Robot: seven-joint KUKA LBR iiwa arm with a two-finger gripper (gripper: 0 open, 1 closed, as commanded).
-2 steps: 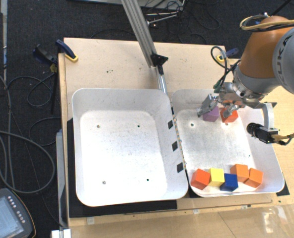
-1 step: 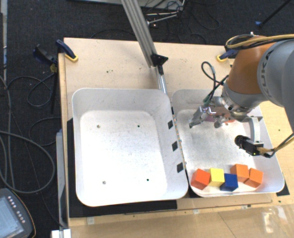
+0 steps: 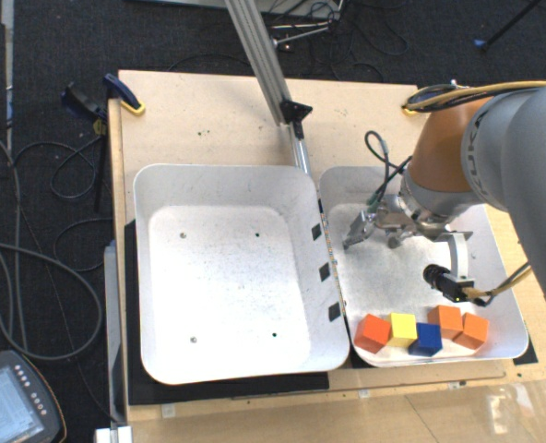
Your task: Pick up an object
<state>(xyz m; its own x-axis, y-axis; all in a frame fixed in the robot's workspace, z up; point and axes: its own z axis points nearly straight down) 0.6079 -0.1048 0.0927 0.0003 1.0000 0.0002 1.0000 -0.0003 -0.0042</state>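
Camera view: pincer (image 3: 373, 232) seemingly above blocks (image 3: 424, 331).

Arm (image 3: 522, 146) cropped (right edge)

We saw two white bins, the left bin (image 3: 222, 266) speckled with dark flecks, the right bin (image 3: 384, 275) plainer. In the right one lay three orange blocks (image 3: 374, 331), a yellow block (image 3: 403, 327) and a blue block (image 3: 428, 339). The arm (image 3: 513, 146) was grey with an orange band (image 3: 439, 150). The bench (image 3: 218, 118) was pale beige, the floor (image 3: 42, 109) black.
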